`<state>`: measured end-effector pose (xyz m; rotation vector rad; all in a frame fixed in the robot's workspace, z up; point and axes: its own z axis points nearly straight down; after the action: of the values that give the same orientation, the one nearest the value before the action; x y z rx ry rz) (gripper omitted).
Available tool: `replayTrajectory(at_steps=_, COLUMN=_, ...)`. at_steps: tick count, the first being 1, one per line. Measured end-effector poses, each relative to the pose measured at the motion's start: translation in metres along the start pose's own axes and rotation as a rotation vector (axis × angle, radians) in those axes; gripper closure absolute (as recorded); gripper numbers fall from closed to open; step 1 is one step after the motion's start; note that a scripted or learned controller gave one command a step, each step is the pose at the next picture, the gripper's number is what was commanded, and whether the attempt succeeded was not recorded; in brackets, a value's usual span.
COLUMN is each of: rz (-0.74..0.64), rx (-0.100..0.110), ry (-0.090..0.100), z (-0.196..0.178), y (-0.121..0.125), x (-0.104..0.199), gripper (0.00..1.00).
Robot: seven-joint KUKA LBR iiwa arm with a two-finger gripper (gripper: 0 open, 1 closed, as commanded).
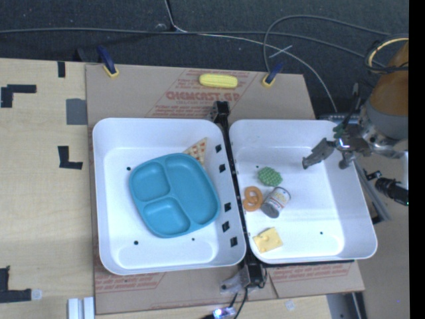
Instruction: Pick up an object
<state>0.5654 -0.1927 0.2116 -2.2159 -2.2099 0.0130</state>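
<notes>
Tool [327,155] sits over the upper right part of the right shallow white bin [345,234], w/ the grey arm [388,108] reaching in behind it from the right. Its two dark fingers look spread apart, nothing between them, so released.

Pickable items all lie down and to the left of tool, in the same bin. Nearest is a small green bumpy round piece [269,175]. Just below that, a grey metal can w/ a yellow label [275,201] lies tilted on its side, touching or just beside an orange ring-shaped toy [252,198] on its left. Farther down, a yellow wedge like cheese [267,240].

Well left of tool, the left white bin [109,178] holds a blue three-compartment plastic tray [174,194], a tan waffle-like corner [197,149] poking out at its top edge. Beyond both bins, on the cardboard-covered worktop [146,95], a yellow corn-like piece [218,80].
</notes>
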Motion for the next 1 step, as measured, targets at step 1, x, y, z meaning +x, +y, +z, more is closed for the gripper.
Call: replayTrajectory(at_steps=1, rz=-0.004, rx=-0.013, ry=-0.003, z=-0.0076, y=0.0029, x=0.0004, gripper=0.00)
